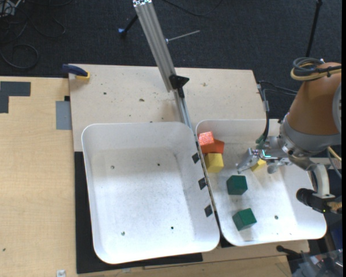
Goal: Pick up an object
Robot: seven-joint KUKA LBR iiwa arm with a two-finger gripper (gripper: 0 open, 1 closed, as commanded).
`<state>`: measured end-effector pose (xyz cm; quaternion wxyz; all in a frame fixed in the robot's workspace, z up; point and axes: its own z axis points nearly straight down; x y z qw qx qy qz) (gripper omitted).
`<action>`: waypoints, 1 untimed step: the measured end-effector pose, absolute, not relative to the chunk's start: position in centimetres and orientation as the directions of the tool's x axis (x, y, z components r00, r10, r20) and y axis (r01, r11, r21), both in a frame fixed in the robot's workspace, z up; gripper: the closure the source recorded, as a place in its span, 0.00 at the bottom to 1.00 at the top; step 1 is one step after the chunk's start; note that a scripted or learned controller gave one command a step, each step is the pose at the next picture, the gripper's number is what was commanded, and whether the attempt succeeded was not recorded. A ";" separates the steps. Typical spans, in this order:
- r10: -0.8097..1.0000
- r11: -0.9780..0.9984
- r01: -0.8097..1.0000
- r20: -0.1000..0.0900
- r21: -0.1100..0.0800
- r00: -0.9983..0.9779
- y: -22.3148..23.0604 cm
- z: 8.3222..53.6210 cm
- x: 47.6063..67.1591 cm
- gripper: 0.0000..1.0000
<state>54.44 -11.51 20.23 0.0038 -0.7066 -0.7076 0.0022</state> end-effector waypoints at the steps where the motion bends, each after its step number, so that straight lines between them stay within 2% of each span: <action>1: 1.000 -0.003 1.000 0.001 -0.003 0.003 -11.7 20.4 54.5 0.00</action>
